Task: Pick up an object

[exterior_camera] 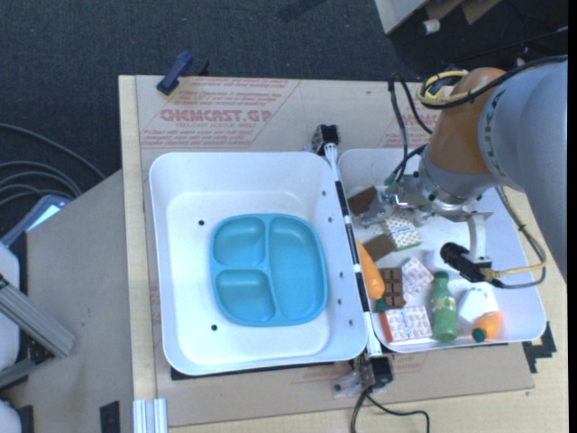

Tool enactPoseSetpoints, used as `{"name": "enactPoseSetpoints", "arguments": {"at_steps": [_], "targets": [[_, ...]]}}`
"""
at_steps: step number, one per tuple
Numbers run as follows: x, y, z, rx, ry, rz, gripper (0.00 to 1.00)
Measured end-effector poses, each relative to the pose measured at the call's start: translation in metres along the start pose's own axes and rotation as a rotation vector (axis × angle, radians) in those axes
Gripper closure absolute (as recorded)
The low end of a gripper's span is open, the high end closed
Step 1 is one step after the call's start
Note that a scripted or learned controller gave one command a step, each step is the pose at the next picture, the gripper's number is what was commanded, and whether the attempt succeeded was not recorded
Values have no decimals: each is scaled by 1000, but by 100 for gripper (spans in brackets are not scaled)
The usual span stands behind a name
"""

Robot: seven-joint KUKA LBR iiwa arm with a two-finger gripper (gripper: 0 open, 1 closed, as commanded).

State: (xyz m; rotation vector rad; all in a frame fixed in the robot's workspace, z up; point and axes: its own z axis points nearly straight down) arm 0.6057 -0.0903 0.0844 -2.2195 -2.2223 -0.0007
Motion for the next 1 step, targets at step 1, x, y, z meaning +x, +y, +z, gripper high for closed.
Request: {"name": "enactPoseSetpoints", "arguments": {"at_steps": [1], "targets": [[-12, -53, 0, 2, 0, 2, 0]]}}
